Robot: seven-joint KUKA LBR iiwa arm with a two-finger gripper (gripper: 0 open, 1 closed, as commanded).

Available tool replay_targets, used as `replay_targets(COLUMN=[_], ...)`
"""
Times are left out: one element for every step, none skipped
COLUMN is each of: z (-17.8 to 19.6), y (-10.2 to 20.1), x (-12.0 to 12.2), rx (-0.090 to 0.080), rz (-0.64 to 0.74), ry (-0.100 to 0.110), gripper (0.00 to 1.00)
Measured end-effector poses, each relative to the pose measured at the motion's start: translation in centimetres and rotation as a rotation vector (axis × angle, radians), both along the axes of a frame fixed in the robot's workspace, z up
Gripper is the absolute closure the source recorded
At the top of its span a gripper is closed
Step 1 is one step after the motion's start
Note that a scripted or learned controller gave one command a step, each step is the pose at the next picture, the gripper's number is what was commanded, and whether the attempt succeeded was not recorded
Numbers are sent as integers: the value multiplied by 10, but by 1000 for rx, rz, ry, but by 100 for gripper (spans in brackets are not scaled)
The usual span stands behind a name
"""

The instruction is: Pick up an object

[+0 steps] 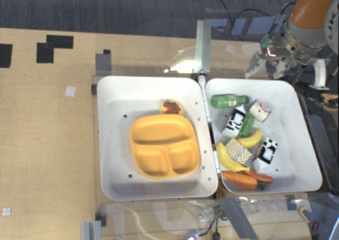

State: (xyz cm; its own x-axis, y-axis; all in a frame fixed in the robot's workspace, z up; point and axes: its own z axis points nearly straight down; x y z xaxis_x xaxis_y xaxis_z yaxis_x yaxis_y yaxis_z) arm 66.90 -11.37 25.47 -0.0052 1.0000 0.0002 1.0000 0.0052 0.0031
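Risk: toys packed tight in right bin (296,127), banana (233,157) on carrot (249,179), so a grab could slip or snag two; arm up at upper right of frame, claw (271,64) hanging over bin's far rim, spread open, holding nothing.

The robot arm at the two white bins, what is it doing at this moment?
The gripper hangs above the far edge of the right bin, carrying nothing. That bin holds toy food: a green bottle, a banana, a carrot and small cartons. The left bin holds a yellow divided tray and a small pastry-like item. No object is picked up yet.
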Motion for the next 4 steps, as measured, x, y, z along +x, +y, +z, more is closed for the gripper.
replay_targets(z=[36, 53, -115, -125], y=[-7, 8, 13, 10], x=[2, 1, 1, -14], rx=[-1, -1, 2, 1], rz=[-3, 6, -246, -195], ry=[-3, -3, 0, -20], gripper=[0, 0, 0, 0])
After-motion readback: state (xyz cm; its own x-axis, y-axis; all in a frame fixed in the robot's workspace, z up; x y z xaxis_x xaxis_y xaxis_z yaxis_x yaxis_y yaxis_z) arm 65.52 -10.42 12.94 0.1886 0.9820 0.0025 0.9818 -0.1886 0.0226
